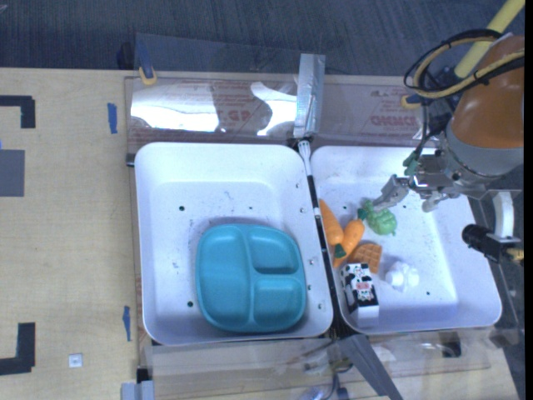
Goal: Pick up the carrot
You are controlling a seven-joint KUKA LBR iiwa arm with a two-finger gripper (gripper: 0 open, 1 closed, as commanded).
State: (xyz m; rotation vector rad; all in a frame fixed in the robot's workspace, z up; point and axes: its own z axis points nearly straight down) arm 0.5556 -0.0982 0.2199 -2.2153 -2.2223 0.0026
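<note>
While the hand (391, 194) hovers, grip unclear, the carrot (332, 226) lies just left.

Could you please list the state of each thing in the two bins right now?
Orange toy carrot: lying against the right bin's left wall, not held.
Second orange carrot piece: lying beside it.
Green leafy toy: resting just below the hand.
Teal divided plastic plate: flat in the left bin.
Black-and-white box: lying down.

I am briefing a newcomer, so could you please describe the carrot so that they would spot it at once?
Look in the right bin, by its left wall. The carrot lies there: a slim orange taper, longer than the stubby orange piece touching it.
</note>
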